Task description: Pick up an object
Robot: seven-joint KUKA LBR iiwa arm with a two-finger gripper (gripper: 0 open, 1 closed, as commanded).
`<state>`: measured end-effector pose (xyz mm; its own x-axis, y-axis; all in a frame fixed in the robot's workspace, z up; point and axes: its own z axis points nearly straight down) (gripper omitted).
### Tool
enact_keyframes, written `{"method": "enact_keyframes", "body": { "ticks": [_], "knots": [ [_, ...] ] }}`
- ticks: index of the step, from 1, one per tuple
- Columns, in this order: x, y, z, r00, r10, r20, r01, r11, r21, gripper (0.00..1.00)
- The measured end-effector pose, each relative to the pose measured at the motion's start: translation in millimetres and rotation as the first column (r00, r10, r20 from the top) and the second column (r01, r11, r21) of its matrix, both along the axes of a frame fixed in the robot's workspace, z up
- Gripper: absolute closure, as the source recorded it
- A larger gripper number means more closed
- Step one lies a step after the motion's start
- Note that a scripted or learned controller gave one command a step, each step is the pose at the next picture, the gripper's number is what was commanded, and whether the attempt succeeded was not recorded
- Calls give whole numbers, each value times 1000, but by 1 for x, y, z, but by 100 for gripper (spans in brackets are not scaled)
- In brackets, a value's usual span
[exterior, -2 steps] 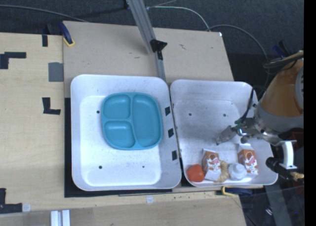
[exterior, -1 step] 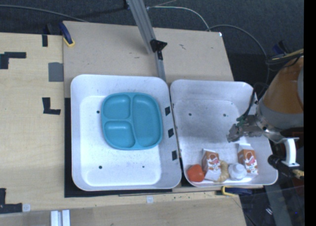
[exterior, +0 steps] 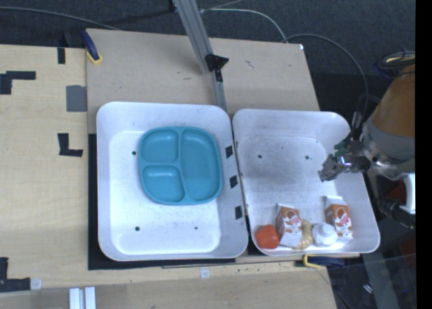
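Nearest the camera, along the front wall of the right bin (exterior: 304, 125), a small cluster of objects lies bunched together: an orange-red ball (exterior: 268, 237) at the left, a small carton (exterior: 289, 223) with a red and white printed face touching it, a pale tan lump (exterior: 307, 235) just beside that, a white round-topped piece (exterior: 326, 235), and a second carton (exterior: 339, 218) of the same print at the right. They sit packed against the front edge, probably because the bin floor lets loose things slide together there, which leaves little room between them for jaws to enter.

The gripper (exterior: 335, 164) hangs over the right side of the same bin, apart from the cluster and farther back, with bare bin floor beneath it. Whether its jaws are open or closed I cannot tell; the dark metal is too small and blurred, and nothing shows between them. The second carton is the nearest candidate, lying just forward of the gripper, tilted and showing its broad face.

In the left bin (exterior: 115, 186) a blue divided plate (exterior: 181, 165) rests flat, well apart from all this.
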<state>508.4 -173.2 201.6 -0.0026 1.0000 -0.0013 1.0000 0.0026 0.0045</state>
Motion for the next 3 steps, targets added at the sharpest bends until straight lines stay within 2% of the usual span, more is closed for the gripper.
{"method": "enact_keyframes", "body": {
  "ticks": [2,3],
  "knots": [
    [5,6,97,1000,0,0,0,1000,0,100],
    [31,52,79,1000,3,-6,-3,1000,2,100]
  ]
}}
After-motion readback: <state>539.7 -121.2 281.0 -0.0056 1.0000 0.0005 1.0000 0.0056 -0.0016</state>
